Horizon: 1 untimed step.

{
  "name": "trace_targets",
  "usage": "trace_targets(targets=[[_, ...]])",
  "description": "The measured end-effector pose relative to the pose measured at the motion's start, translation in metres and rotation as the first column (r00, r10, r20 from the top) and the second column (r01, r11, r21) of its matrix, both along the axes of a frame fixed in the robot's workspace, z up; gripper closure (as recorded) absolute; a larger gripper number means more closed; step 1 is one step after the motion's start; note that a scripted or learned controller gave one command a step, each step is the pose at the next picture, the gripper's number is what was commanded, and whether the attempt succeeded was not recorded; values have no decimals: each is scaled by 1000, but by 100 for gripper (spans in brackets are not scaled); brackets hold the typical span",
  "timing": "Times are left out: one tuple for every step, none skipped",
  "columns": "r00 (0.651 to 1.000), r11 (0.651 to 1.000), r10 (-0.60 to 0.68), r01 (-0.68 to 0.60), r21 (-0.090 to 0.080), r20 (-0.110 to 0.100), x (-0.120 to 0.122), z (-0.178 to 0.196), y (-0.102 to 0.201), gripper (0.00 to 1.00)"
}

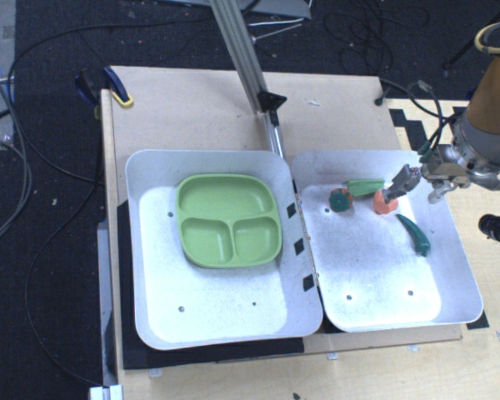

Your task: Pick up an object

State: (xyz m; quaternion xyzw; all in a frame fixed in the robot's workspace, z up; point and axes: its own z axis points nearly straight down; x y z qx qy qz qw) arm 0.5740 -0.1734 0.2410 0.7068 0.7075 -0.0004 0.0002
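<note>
**Hovering over toys in right bin**

Lying in the right bin (450,298), upper part: an orange toy (385,205), a light green piece (365,187) just behind it, a small green-and-red toy (341,200) to its left, a dark green pepper-like piece (416,235) nearer the camera. Gripper (400,186) sits right at the orange toy — cannot tell whether the claw is open, closed or gripping. Left bin (150,307) holds a green divided plate (230,221).

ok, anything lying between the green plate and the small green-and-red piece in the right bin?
No objects. In the camera view, from the green plate to the green-and-red piece lie bare left bin floor, the two adjoining bin rims, then bare right bin floor.
</note>
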Motion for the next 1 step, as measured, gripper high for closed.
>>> trace_targets(targets=[[1000,1000,-1,1,1,-3,7,-46,-2,0]])
